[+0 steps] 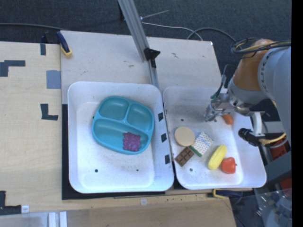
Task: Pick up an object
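Two white bins sit on a pale wooden bench; whether the fingers are parted is unclear.

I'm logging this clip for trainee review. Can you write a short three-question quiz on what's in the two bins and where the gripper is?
1. True or false: the purple item lies in a compartment of the blue tray in the left bin.
2. Which item lies nearest the right bin's front edge? A) round cookie B) red tomato C) checkered wafer
3. Fill in: the yellow corn lies between the chocolate bar and the ____.

Key
1. True.
2. B.
3. Red tomato. The gripper hangs over the right bin's back part, beside a small orange item.
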Controlling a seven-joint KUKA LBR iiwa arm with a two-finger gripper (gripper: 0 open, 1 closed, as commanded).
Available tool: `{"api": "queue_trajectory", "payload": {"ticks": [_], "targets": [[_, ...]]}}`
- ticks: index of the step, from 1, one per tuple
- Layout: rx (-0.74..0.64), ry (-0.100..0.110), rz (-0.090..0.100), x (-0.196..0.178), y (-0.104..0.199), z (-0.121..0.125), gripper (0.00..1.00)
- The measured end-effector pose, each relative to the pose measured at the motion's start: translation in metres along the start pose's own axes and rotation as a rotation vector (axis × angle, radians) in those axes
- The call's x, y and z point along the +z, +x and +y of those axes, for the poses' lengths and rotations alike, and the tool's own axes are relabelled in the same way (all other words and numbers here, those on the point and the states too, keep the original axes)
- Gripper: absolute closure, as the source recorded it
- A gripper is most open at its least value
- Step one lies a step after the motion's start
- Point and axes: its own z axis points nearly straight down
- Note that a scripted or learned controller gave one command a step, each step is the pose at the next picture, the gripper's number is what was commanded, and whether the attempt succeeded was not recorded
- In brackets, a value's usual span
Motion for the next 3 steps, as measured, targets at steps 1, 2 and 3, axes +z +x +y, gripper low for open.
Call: {"api": "queue_trajectory", "payload": {"ticks": [1, 2, 3], "targets": [[0.002, -0.008, -0.001, -0.064, 0.001, 0.000, 1.00], [0.002, -0.008, -0.002, -0.119, -0.005, 0.010, 1.00], [0.002, -0.008, -0.001, -0.172, -0.004, 0.011, 1.00]]}}
